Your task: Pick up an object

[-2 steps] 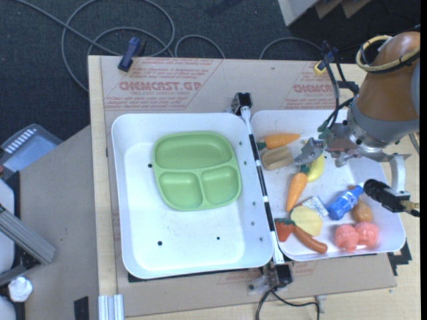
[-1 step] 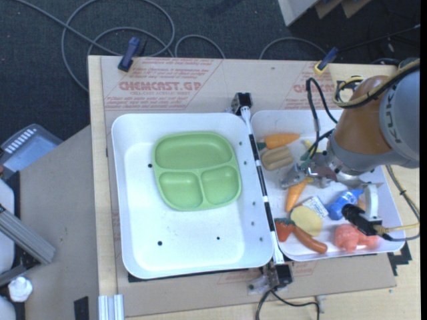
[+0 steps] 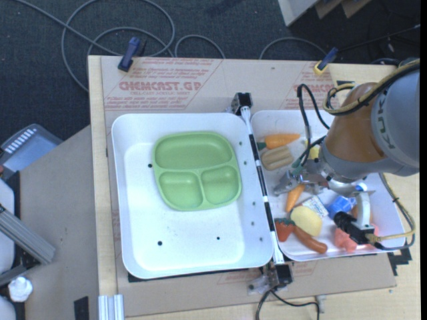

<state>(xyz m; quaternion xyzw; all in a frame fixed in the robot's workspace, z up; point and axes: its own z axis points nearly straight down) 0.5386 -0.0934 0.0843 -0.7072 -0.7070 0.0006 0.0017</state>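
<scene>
The arm [image 3: 373, 129] reaches over the right bin [image 3: 393, 209], its wrist covering much of that bin's middle. The gripper [image 3: 298, 177] sits low among the toys, and whether it is wide or closed cannot be told. Beside it lie a carrot [image 3: 293, 196], a tan block [image 3: 277, 157] and a potato [image 3: 306, 219]. A blue item [image 3: 341, 205], possibly a toy, is half hidden. The left bin [image 3: 133, 239] holds a green tray [image 3: 197, 169].

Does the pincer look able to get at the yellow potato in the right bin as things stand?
Probably yes. The potato lies uncovered near the left side of the right bin, just below the pincer. Carrots and a sausage crowd it, so a clean grip may be hard.
</scene>
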